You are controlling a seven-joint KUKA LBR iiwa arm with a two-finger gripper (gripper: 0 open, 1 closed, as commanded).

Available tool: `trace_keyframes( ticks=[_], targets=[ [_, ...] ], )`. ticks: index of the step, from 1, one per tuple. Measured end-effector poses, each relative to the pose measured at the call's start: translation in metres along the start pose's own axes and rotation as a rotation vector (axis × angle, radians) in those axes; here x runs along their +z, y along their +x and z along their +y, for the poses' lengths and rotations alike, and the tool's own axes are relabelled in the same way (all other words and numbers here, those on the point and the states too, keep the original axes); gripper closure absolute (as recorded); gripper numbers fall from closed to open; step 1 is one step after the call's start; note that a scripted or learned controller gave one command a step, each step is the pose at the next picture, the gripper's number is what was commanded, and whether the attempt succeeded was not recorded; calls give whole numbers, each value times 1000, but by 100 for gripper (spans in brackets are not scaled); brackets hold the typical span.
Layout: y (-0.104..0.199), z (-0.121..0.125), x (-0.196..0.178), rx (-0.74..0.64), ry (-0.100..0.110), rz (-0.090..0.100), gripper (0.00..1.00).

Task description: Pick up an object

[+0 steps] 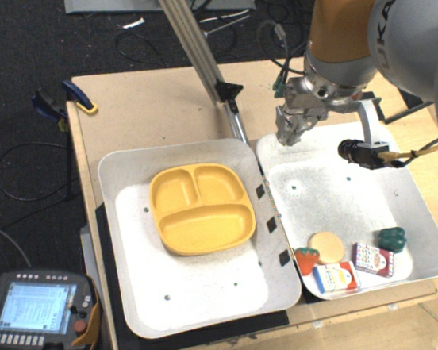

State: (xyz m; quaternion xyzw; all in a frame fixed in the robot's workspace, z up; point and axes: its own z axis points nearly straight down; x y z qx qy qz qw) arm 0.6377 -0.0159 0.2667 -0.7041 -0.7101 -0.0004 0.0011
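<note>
Yellow plastic catches the eye first: a divided plate [203, 208], glossy and round-cornered with three compartments, lies in the left bin [139, 301]. Both bins are shallow, matte white, speckled with a few small dark dots, and sit side by side on a pale wooden worktop [138, 109].

Smaller things crowd the near edge of the right bin [349, 193]: a flat tan disc [326, 246] like a biscuit, a little red-and-white carton [335, 277], a second small box [373, 259] with a reddish printed face, a lumpy dark green toy [391, 239], and a small red and orange piece [307, 259] touching the disc's left side.

Grey metal, the gripper [288, 133] hangs over the far left corner of the right bin, well apart from that cluster. Nothing is between its fingers, but from this angle I cannot tell whether they are spread or pressed together.

It looks to me like the approach step, with no grasp made yet. Next, I'd judge, the arm must swing toward the near edge, settle over one item, and descend. The disc, lying flat, would be awkward; the boxes offer straighter sides.
</note>
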Motion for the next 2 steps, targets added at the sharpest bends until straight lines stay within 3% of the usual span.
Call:
trace_keyframes(
  ticks=[2],
  targets=[
    [93,5,15,0,-1,-1,100]
  ],
)
